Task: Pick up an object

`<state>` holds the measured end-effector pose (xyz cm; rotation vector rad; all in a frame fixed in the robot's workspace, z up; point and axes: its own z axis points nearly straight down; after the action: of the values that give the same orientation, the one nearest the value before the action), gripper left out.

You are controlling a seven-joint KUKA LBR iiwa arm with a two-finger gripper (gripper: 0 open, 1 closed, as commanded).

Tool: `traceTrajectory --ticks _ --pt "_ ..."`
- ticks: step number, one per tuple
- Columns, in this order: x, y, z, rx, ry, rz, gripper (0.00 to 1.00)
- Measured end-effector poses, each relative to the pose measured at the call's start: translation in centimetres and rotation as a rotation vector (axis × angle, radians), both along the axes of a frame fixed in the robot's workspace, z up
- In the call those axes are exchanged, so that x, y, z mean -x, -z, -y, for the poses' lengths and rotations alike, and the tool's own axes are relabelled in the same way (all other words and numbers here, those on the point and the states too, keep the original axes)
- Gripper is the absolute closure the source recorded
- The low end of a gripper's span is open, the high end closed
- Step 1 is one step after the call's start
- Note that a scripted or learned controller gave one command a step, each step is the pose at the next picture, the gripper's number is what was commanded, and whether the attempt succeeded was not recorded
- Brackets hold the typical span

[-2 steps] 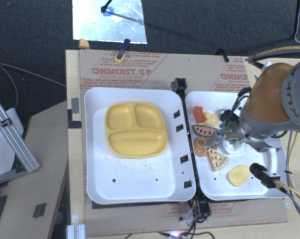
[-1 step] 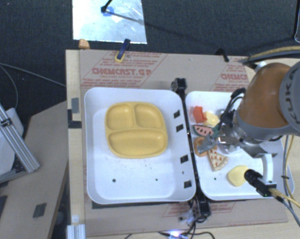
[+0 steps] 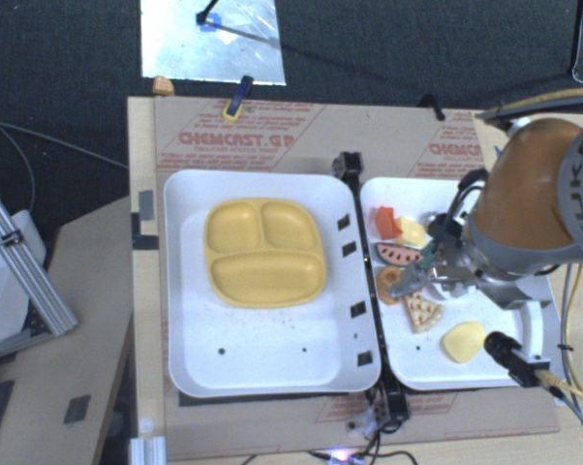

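The right bin [image 3: 419, 364] holds several toy foods: a red-orange piece [image 3: 384, 221], a pale yellow chunk [image 3: 412, 230], a watermelon slice [image 3: 396, 255], a brown ring-shaped piece [image 3: 388, 283], a pizza slice [image 3: 422, 312] and a yellow lump [image 3: 463, 342]. My gripper [image 3: 417, 277] hangs low over the middle of this bin, between the watermelon slice and the pizza slice and just right of the brown ring. The wrist and its orange band [image 3: 529, 197] cover the bin's right part.
In the left bin [image 3: 190, 356] lies a yellow divided plate [image 3: 265, 252]. A black divider with clips [image 3: 362, 269] runs between the bins. A black part of the arm [image 3: 509, 352] juts out beside the yellow lump.
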<state>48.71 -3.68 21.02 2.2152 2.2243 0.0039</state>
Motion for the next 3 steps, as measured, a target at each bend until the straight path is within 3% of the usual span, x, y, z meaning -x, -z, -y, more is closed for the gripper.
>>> traceTrajectory --ticks 1,2,3 --pt "0.1 2.7 0.8 0.0 0.004 -0.005 0.0" --pt "-0.1 -8.5 1.5 0.001 0.0 0.01 0.0" --pt "0.2 1.1 4.1 0.0 0.007 -0.011 0.0"
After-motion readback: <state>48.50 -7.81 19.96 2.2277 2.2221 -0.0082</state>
